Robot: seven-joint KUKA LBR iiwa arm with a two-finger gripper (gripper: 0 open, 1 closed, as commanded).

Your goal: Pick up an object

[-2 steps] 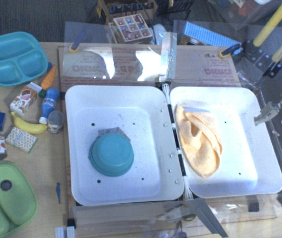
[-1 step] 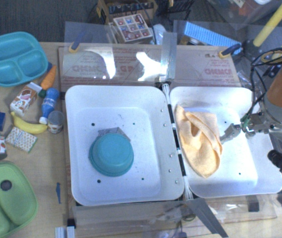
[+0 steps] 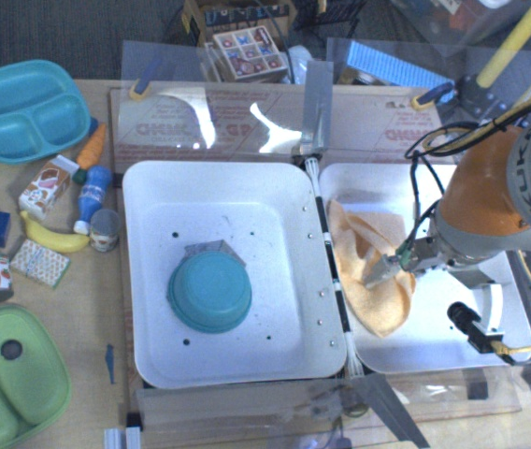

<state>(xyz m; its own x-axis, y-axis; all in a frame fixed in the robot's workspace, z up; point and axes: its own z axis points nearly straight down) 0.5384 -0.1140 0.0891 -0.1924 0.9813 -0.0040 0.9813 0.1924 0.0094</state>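
While the arm [image 3: 490, 195] reaches in from the right, I see its pincer [image 3: 384, 271] low over the right bin [image 3: 434, 344], pressed on a tan cloth [image 3: 373, 269]. The tips sink in the folds of the cloth, so I cannot tell if they are apart or together, and I cannot say that the cloth is held. The cloth lies at the left side of the right bin, against the wall between the two bins, and one part of it is under the pincer. The wrist covers the bin's far right corner. A black cable [image 3: 424, 181] hangs beside the arm.

In the left bin [image 3: 153, 204] a teal bowl [image 3: 210, 292] stands upside down on a grey flat piece [image 3: 211, 247], most of it hidden.

On the wooden worktop [image 3: 88, 344] left of the bins I see a teal divided tray [image 3: 27, 110], a banana [image 3: 52, 236], a small carton [image 3: 46, 185], a blue bottle [image 3: 92, 196] and a green tray [image 3: 8, 382], cut by the edge. Behind the bins a clear panel [image 3: 209, 120] gives glare, and boxes stand on the dark floor.
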